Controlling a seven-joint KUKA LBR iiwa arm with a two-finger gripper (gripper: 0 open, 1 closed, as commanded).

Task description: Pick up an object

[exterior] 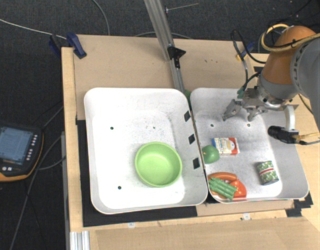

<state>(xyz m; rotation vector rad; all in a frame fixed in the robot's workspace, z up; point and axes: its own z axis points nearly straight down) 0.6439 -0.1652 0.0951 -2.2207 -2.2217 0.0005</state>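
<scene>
The gripper (244,110) hangs over the far end of the right bin (290,181), its fingers (228,113) spread apart with nothing between them, below the arm's (284,61) orange band.

Four loose things lie in the right bin, all nearer the camera than the gripper. One small carton (225,146) with a red and white printed face sits near the bin's middle, its long axis running left to right; the print is too small to read. One green ball (210,153) lies just beside it on the left, against the bin's left wall. One packet (227,186) in red and orange with green vegetables pictured on it lies in the near left corner, long axis slanting from upper left to lower right; no wording is legible. One small can (267,172) with a green patterned label lies near the right wall, tilted, its label unreadable.

The left bin (102,113) holds one green bowl (158,164), upright, mouth up, toward its near right part.

Both bins rest on the wooden surface (128,61).
</scene>
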